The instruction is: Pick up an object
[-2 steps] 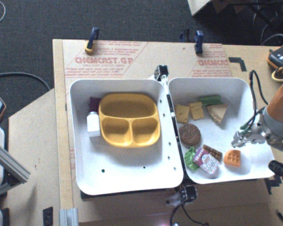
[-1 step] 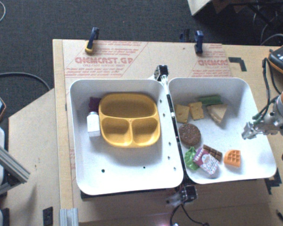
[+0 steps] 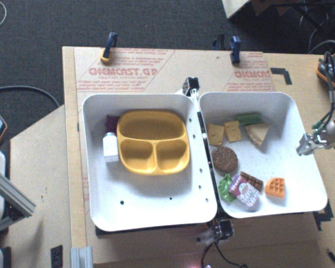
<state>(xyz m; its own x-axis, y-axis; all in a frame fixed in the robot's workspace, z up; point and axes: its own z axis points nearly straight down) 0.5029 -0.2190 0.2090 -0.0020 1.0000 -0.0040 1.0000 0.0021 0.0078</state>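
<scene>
The right bin (image 3: pixel 301 177) holds several toy foods. Two yellow crackers (image 3: pixel 224 132) lie beside a pale wedge (image 3: pixel 258 133) and a green piece (image 3: pixel 249 118). Below them are a brown round patty (image 3: pixel 224 159), a green leafy piece (image 3: pixel 227 186), a pink and brown packet (image 3: pixel 247 194) and an orange waffle (image 3: pixel 275 187). My gripper (image 3: pixel 311 142) hangs at the bin's right rim, apart from all of them, with nothing seen in it.
The left bin (image 3: pixel 95 194) holds a yellow divided plate (image 3: pixel 153 141), a small white bottle (image 3: pixel 110 147) and a purple piece (image 3: pixel 112 121). A black strip (image 3: pixel 202 135) runs along the seam between the bins. Clamps (image 3: pixel 234 49) stand at the board's far edge.
</scene>
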